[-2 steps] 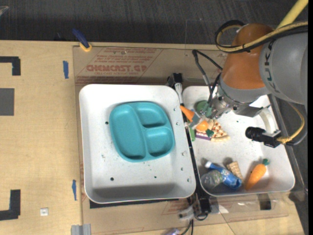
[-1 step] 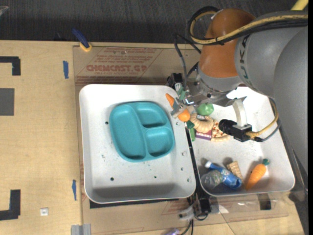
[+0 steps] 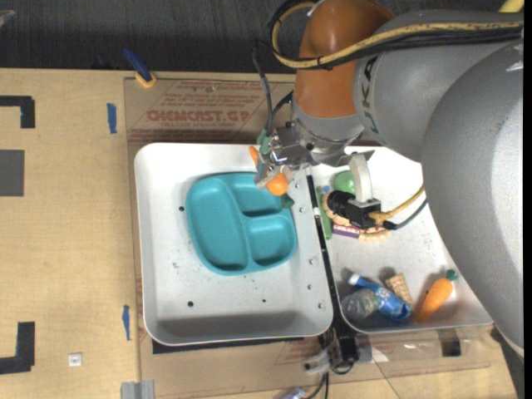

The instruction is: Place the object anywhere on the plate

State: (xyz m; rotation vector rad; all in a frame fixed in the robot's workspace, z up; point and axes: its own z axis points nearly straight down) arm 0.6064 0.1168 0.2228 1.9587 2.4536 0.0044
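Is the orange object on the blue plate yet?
Cannot tell. The orange object sits at the gripper, over the blue plate's upper right rim; contact isn't visible.

a bulky, smooth grey arm (image 3: 453,98) with a rounded orange band (image 3: 337,52) above the wrist; black and yellow cables (image 3: 399,36) loop across it.

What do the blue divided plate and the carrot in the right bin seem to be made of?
The plate looks like moulded plastic with a matte finish: even teal colour, rounded compartment ridges, soft highlights. The carrot is probably a plastic or rubber toy: uniform bright orange, smooth surface, small green top. Neither can be confirmed from this view.
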